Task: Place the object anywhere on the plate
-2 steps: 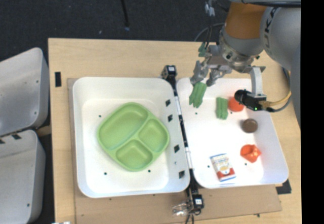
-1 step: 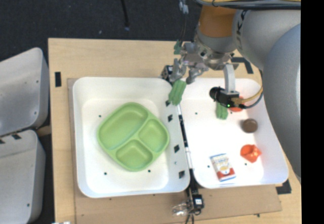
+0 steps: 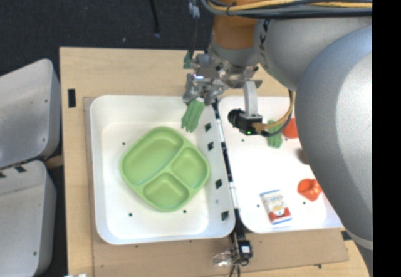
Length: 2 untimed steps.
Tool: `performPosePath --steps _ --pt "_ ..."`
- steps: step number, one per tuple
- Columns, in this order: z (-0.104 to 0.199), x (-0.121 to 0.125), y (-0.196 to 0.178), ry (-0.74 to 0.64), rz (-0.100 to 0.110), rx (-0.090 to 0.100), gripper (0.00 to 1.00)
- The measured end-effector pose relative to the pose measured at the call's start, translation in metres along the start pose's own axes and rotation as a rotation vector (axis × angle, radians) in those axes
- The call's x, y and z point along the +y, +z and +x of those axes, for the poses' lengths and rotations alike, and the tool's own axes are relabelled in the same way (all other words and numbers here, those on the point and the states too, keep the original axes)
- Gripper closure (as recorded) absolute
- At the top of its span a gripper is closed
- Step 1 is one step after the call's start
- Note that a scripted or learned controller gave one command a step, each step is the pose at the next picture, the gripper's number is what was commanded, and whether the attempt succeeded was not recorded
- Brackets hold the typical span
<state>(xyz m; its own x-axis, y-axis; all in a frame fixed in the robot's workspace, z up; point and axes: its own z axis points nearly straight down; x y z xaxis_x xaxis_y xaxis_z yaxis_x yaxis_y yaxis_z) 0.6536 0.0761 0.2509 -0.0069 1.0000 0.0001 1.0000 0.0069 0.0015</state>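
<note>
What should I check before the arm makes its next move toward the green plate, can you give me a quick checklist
1. Object in the pincer: ok, a green object hangs between its fingers.
2. Pincer over the plate: not ok, it sits near the left bin's upper right corner, up and right of the plate.
3. Plate free to receive: ok, all three compartments look bare.
4. Path from pincer to plate: ok, bare white bin floor lies between them.
5. Grip firmness: cannot tell, the contact is too small to judge.
6. Right bin items out of the way: ok, the small carton and orange piece lie apart from the plate.
</note>
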Motion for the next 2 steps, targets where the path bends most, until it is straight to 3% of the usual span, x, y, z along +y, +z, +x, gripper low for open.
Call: performPosePath --steps 2 --pt "0.0158 0.0028 0.0001 0.002 -0.001 -0.001 1.0"
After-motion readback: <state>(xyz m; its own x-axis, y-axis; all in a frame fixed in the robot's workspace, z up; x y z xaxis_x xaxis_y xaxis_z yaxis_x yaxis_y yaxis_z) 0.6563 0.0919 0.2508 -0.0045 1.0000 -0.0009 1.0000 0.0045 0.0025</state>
